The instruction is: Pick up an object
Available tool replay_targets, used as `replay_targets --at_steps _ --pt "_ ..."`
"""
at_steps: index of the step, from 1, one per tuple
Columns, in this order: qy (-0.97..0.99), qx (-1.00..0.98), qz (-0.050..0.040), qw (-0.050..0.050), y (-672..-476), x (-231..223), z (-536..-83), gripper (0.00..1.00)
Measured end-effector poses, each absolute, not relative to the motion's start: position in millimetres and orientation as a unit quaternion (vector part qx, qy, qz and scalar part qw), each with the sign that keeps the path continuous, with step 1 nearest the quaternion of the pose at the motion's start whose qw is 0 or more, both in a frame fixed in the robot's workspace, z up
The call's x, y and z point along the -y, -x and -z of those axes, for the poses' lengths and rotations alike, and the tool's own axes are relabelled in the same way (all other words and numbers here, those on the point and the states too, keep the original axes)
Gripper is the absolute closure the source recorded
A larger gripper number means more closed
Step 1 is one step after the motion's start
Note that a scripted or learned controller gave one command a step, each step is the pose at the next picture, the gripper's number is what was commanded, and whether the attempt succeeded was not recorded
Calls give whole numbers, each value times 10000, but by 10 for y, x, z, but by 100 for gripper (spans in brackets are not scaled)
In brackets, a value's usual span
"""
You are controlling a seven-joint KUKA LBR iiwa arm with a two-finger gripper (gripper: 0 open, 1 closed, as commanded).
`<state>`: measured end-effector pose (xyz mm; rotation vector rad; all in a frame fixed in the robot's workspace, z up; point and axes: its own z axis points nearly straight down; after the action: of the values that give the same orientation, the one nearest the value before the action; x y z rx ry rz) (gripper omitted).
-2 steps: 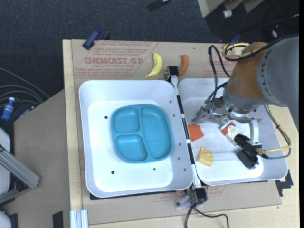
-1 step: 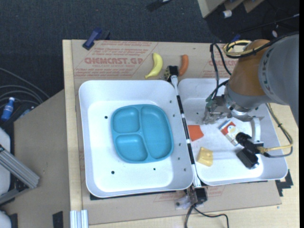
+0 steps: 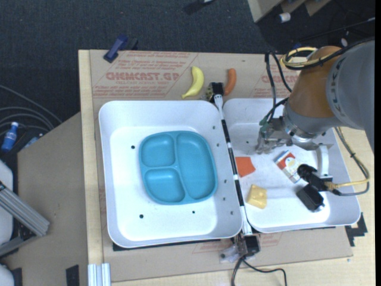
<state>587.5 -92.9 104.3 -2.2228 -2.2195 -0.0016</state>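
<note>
In the right bin (image 3: 339, 210) lie a flat orange-red piece (image 3: 244, 166), a yellow wedge-shaped block (image 3: 258, 196) and a small white and red item (image 3: 287, 163). My gripper (image 3: 269, 138) hangs low over the back part of that bin, up and to the right of the orange-red piece and just up-left of the white and red item. I see nothing held in it. The grey arm with its orange band (image 3: 314, 88) hides the bin's back right corner.
The left bin (image 3: 119, 136) holds a blue divided plate (image 3: 177, 166). Behind the bins on the bench lie a yellow banana (image 3: 194, 82) and an orange sausage-shaped toy (image 3: 230, 81). A blue object (image 3: 115, 49) sits at the bench's back left corner.
</note>
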Motion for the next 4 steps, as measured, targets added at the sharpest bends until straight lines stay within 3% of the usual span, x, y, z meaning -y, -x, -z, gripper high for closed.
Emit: replay_targets --at_steps 1,2,3,4 --pt "7076 7066 4 4 -5874 929 -1042 0" --pt "7069 7074 -1 -3 -6665 1134 -847 0" --pt "7066 7077 2 -18 -6673 1131 -955 100" --pt "7065 7077 0 -16 -6672 1130 -953 0"
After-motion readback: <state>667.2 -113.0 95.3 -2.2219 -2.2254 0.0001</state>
